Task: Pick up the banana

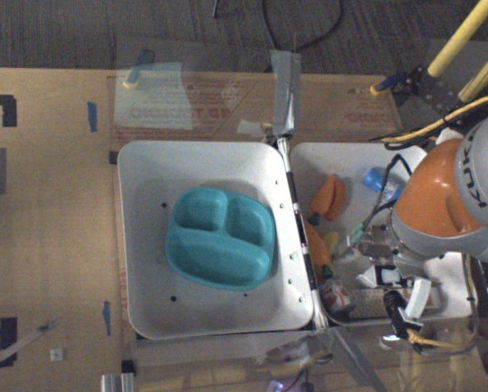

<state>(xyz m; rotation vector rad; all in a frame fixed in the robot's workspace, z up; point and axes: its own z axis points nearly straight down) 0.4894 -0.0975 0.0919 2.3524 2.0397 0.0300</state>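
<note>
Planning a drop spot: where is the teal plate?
The teal plate lies centred in the camera view's left bin, left of the arm over the right bin.

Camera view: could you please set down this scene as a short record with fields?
left bin: holds one teal divided plate
right bin: orange thing and blue thing toward the far wall; small clutter along the left wall
arm: over the right bin, hiding much of its floor
banana: cannot tell for sure; a yellowish bit near the left wall may be it
</note>
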